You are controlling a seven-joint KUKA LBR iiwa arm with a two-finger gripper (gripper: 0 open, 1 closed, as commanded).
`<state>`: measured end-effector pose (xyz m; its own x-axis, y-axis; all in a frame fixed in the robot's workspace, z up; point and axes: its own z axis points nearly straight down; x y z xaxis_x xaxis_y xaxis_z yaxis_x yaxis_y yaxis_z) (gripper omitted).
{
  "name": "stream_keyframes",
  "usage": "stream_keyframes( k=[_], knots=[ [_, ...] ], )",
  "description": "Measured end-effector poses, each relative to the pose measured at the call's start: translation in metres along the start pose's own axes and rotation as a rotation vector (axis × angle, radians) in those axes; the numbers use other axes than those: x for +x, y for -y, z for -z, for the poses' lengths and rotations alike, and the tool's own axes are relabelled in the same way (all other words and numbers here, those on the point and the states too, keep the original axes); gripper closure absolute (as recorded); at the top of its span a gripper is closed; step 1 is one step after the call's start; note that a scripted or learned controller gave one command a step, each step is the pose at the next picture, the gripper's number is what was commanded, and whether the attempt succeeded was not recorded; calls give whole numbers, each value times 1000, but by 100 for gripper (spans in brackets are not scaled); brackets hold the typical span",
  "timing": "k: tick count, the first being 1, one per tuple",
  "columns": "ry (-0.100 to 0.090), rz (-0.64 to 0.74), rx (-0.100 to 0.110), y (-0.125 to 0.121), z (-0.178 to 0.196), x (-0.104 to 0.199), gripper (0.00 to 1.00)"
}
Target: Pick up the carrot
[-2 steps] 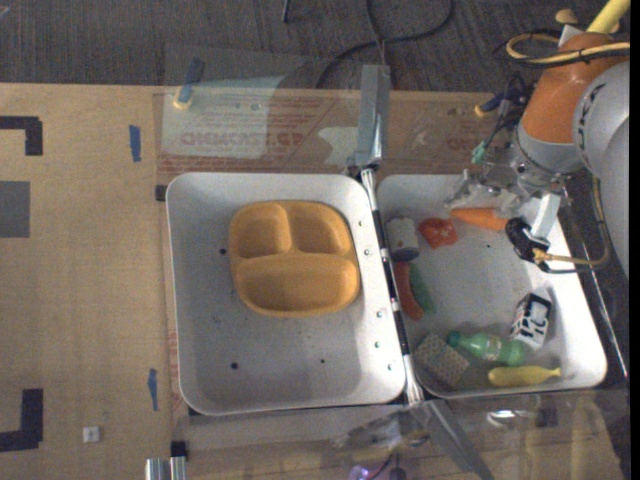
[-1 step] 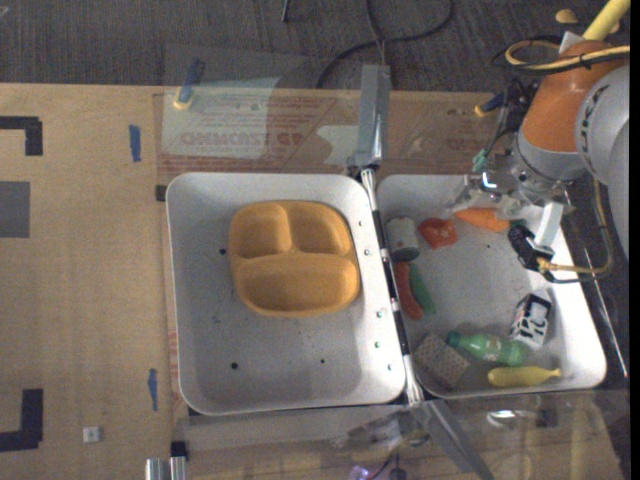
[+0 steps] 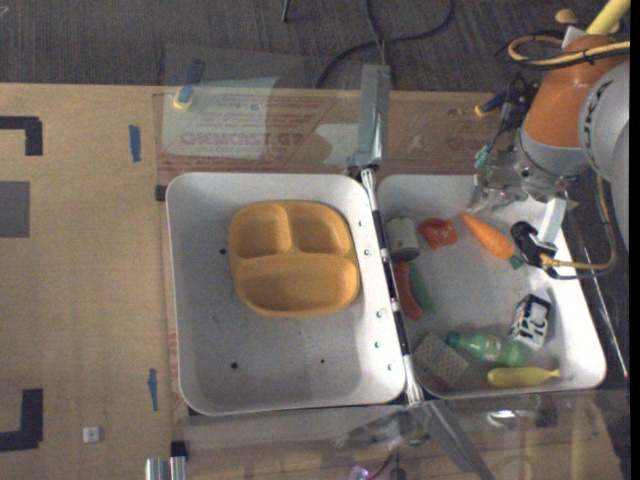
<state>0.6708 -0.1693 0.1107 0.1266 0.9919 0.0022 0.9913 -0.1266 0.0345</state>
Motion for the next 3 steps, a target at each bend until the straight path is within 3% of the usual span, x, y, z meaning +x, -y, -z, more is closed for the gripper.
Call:
stream_keyframes(
  k=[1,2,3],
  knots=[
    [5,-83,34,-1,-11,-37,100],
    [0,66,39,36,63,-4,100],
    [-2,205,39,105,67,20,100]
  ],
)
